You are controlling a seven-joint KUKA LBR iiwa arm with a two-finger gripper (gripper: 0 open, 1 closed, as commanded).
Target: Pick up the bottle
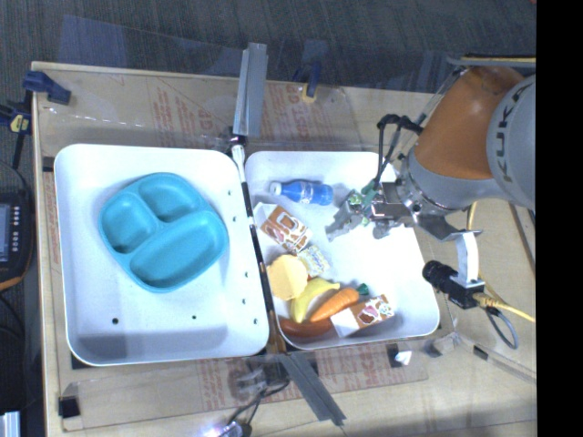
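The bottle [304, 192], clear blue plastic with a white cap at its left end, lies on its side near the far wall of the right bin [401, 280]. My gripper [360, 228] hangs over the bin's middle right, just right of and slightly nearer than the bottle, apart from it. Its two grey fingers [340, 228] are spread open with only the white bin floor between them.
Left of the gripper lie a brown-and-white carton [285, 230] and a small packet [315, 260]. A yellow fruit [287, 277], banana [321, 290], carrot [333, 304] and small box [372, 312] crowd the near edge. The left bin [82, 317] holds a blue divided plate [164, 230].
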